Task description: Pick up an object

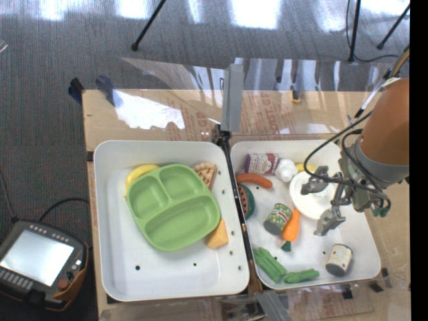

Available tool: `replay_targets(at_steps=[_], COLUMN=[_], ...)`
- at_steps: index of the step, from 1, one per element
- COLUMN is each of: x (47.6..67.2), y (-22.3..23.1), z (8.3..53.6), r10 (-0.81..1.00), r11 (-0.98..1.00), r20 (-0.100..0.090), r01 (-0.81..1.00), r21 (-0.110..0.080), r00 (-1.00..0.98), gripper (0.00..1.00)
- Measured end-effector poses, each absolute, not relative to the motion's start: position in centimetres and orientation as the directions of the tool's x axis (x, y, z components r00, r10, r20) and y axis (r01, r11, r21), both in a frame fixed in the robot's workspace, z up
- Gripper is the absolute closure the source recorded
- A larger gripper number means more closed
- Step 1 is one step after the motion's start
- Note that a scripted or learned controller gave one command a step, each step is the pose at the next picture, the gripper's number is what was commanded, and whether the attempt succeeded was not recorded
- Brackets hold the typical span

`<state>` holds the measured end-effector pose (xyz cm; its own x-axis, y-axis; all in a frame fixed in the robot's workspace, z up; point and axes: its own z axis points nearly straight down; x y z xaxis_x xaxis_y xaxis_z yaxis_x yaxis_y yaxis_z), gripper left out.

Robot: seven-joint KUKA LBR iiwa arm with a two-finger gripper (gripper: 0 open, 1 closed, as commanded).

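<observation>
My gripper [321, 204] hangs over the right bin [371, 246], open, with its two fingers spread above the white plate [304, 202]. Nothing sits between the fingers. Just left of the gripper lie an orange carrot [291, 226] and a green-labelled can [277, 218]. A small pale can [339, 259] lies on its side below the gripper near the bin's front right corner. Further back are a red-labelled can [261, 162], a white egg-like piece [286, 170] and a sausage [254, 179].
A watermelon slice [245, 201] leans at the right bin's left wall. Green beans [270, 264] and a pea pod [301, 275] lie at its front. The left bin [114, 273] holds a green divided plate [174, 206], a banana [138, 174], a pizza slice [206, 174] and a cheese wedge [218, 235].
</observation>
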<state>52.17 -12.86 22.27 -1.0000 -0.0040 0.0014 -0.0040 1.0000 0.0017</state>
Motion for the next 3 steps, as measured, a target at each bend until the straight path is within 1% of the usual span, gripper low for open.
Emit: replay_targets(at_steps=[1, 2, 3], x=[52.6, 61.2, 62.6], y=[-10.1, -8.6, -8.4], z=[8.4, 8.8, 8.8], r10=[0.013, 0.297, 0.248], r11=[1.000, 0.955, 0.969], r20=[0.006, -0.002, 0.009], r01=[0.013, 0.297, 0.248], r21=[0.004, 0.001, -0.007], r00=[-1.000, -0.955, -0.969], gripper=[0.00, 0.00, 0.00])
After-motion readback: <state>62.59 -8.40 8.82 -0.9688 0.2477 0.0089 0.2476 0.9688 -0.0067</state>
